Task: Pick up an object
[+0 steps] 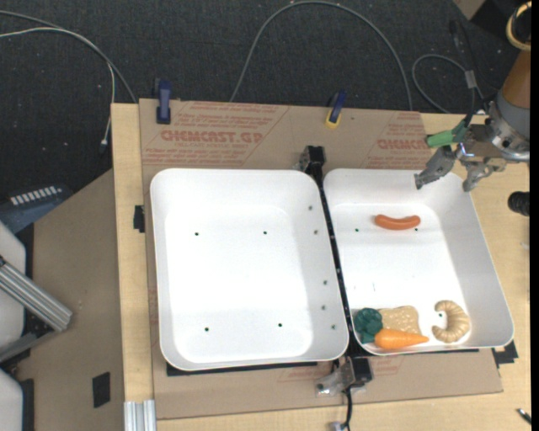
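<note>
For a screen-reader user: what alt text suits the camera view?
A gripper, fingers open and holding nothing, hangs over the far corner of the right bin, above a sausage. A carrot, croissant, cracker and green toy lie along its near edge.

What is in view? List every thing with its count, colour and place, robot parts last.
bins: 2, white, side by side on the bench
sausage: 1, orange-red, upper middle of the right bin, lying alone
broccoli: 1, dark green, near edge of the right bin, leftmost of the cluster
carrot: 1, orange, near edge of the right bin, in front of the cracker
cracker: 1, tan, between broccoli and croissant
croissant: 1, pale tan, curled, right end of the cluster
clamps: 2, blue, far edge of the board
cables: several, white, on the dark floor beyond
gripper: 1, grey, open, above the right bin's far right corner
</note>
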Motion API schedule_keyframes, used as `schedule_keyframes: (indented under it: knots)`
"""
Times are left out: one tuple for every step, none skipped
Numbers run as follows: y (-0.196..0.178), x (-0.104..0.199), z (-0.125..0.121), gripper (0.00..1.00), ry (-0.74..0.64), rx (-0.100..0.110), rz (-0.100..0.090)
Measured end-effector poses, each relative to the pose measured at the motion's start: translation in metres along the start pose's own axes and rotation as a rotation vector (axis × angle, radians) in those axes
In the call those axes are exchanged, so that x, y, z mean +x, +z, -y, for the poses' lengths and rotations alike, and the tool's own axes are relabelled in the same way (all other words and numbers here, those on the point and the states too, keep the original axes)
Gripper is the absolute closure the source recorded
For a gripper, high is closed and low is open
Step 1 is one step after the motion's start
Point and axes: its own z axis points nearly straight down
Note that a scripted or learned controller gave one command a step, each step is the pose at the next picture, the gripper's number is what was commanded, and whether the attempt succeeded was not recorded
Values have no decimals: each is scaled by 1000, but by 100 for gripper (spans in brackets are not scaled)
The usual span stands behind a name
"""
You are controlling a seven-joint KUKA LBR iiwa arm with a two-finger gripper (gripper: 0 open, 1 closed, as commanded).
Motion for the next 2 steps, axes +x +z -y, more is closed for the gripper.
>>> schedule_keyframes:
  knots:
    - [164,-19,-17,0,1,14,-3]
    - [144,-19,-22,100,-1,-2,1]
